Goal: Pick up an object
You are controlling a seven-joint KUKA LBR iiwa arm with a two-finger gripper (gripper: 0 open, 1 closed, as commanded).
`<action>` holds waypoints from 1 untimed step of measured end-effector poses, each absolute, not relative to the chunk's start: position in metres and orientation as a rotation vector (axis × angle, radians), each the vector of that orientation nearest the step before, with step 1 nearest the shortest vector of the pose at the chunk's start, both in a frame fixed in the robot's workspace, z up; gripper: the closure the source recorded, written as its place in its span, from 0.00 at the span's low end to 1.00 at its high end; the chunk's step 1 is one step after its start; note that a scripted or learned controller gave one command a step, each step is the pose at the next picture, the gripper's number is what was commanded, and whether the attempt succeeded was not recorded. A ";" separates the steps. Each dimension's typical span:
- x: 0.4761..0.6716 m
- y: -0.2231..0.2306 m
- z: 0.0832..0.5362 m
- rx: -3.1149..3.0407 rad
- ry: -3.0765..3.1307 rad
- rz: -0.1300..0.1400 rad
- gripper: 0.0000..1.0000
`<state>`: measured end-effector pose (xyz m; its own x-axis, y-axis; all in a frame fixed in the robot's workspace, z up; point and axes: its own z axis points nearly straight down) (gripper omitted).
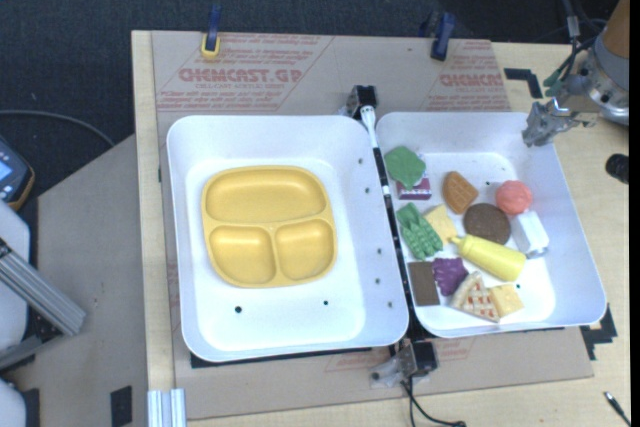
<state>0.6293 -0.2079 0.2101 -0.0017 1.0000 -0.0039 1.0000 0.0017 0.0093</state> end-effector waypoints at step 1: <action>0.630 -0.208 0.227 2.216 2.219 0.004 1.00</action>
<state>0.6304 -0.2081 0.2266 -0.0012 1.0000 -0.0025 1.0000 0.0012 0.0058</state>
